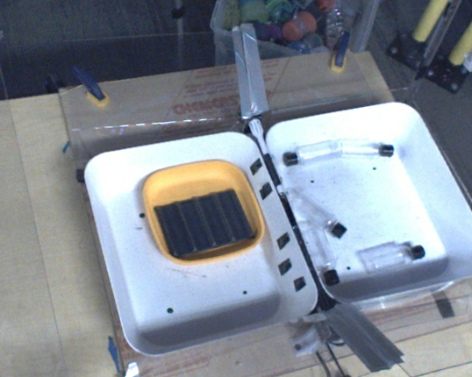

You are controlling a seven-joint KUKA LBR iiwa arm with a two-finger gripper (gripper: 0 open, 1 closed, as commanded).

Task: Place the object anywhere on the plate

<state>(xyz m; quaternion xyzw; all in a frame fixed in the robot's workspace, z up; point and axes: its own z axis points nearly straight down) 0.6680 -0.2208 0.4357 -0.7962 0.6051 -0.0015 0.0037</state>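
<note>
Obj (204, 222) flat on plate (155, 191).

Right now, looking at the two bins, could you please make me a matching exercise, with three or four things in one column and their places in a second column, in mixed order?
Things:
1. yellow square plate
2. dark ridged rectangular object
3. long clear plastic tube with black ends
4. short clear plastic tube with one black cap

Places:
A. right bin, near corner
B. lying on the plate
C. in the left bin
D. right bin, far side

Pairs: 1-C, 2-B, 3-D, 4-A
</note>
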